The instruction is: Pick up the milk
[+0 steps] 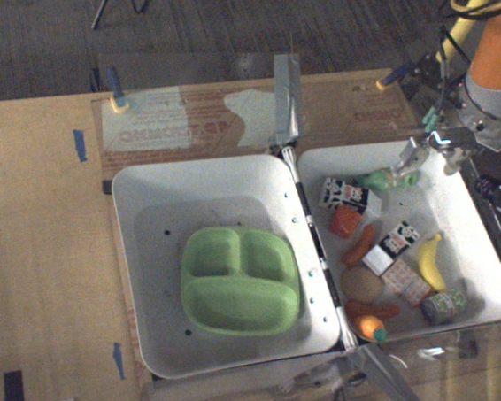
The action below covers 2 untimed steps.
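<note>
1. Right bin (492, 250): open floor shows along its 3 o'clock wall and at its 10 o'clock corner.
2. The milk (343, 193) lies at 11 o'clock in that bin, with a red item (344, 222) touching it below and a green item (382, 179) just beside it at 3 o'clock.
3. The bin's middle and 6 o'clock side are crowded: second carton (393, 248), banana (430, 261), can (445, 305), carrot (359, 246).
4. The hand (430, 151) hangs over the 1 o'clock rim.
5. Left bin (144, 206): a green tray (239, 281) fills the centre; a bare floor rings it.
</note>
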Each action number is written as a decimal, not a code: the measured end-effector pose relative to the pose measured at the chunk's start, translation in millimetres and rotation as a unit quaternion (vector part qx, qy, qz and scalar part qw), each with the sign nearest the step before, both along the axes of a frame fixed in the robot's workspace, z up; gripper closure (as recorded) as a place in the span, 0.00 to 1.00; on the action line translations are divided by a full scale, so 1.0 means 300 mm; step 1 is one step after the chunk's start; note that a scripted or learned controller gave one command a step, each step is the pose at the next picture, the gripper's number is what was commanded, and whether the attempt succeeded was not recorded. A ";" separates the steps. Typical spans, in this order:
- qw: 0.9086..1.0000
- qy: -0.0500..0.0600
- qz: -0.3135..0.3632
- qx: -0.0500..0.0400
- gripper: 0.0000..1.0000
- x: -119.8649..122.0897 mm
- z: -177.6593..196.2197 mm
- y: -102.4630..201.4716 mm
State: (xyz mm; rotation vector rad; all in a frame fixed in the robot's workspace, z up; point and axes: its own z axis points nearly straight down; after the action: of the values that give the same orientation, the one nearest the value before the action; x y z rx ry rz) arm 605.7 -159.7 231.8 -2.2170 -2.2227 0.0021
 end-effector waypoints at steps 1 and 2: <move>1.000 -0.001 0.001 0.000 1.00 0.004 0.031 0.001; 1.000 -0.002 0.004 -0.001 1.00 -0.156 -0.384 -0.113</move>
State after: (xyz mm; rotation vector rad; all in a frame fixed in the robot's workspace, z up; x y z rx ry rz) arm 558.9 -193.7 116.4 -2.2114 -2.2334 -0.0007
